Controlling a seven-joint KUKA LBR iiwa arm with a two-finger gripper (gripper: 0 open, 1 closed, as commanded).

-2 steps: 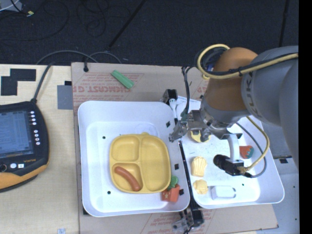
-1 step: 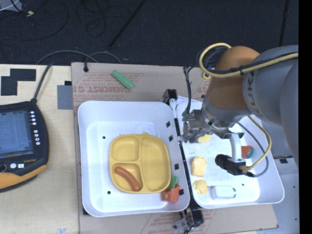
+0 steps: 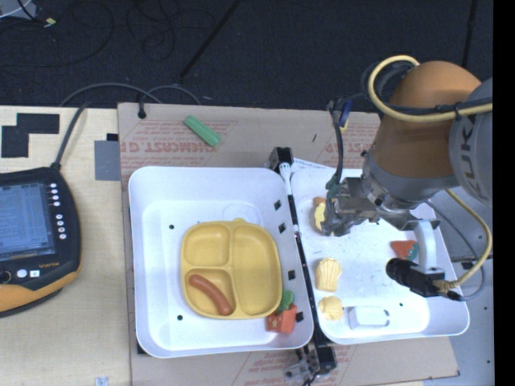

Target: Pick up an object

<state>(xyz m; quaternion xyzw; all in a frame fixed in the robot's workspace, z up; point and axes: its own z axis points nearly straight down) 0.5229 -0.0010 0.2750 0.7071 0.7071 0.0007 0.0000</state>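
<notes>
My gripper (image 3: 335, 219) hangs low over the back left part of the right bin (image 3: 418, 322). It sits right at a small yellow object (image 3: 319, 212), which shows partly at its left side. A ridged pale yellow piece (image 3: 327, 274) and a smaller yellow piece (image 3: 331, 307) lie nearer the front of that bin. A white flat block (image 3: 368, 317) lies at the front, and a red and teal item (image 3: 405, 249) sits to the right.
The left bin (image 3: 157, 215) holds a yellow divided plate (image 3: 241, 256) with a sausage (image 3: 211, 293) in it, and a red and green toy (image 3: 283, 318) at its front right corner. A green bar (image 3: 201, 131) lies on the cardboard behind. A teach pendant (image 3: 32, 232) rests at far left.
</notes>
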